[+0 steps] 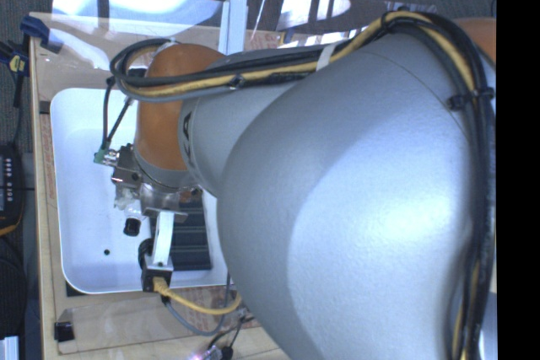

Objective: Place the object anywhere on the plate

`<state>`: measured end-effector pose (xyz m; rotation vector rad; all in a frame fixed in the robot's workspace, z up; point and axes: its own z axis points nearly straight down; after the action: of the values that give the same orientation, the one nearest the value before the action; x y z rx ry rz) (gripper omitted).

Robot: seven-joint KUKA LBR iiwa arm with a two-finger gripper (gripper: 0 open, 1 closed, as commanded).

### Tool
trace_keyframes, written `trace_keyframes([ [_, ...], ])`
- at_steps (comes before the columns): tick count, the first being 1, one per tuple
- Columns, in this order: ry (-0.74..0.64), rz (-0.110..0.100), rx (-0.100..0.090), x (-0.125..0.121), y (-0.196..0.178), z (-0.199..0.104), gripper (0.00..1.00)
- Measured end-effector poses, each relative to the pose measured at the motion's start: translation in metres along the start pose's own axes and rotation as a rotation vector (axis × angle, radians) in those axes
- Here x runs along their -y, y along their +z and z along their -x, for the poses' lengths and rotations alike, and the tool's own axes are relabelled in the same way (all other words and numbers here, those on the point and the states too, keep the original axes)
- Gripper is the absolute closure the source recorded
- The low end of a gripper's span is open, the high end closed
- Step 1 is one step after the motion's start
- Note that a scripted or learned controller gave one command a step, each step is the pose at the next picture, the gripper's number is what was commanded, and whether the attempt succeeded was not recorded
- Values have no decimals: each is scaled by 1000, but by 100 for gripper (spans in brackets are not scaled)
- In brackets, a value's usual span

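Currently, the grey arm (354,198) lies nearest the camera and covers the whole area to the right of the white bin (80,181). Its orange band (164,110) sits over the bin's far right part. Below the band, the gripper (139,205) hangs low over the bin's floor, toward the near right corner. Whether the gripper is apart, together or clamped on anything cannot be told from this angle. A small dark speck (107,251) rests on the bin's floor, left of the gripper and apart from it; it is too small to identify. The positions of the object and the plate cannot be determined, as the arm hides that area. Judged from this, placement is unconfirmed and should be treated as outstanding.
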<state>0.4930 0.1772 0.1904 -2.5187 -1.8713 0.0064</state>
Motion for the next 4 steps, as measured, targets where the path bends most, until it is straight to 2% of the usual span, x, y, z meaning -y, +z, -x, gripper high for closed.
trace_keyframes([
  [1, 77, 1, -1, -21, -82, 57, 100],
  [2, 309, -3, 3, -96, 50, 3, 100],
  [3, 387, -1, -1, -153, -2, 76, 100],
  [4, -338, -1, 0, -131, 29, 21, 100],
])
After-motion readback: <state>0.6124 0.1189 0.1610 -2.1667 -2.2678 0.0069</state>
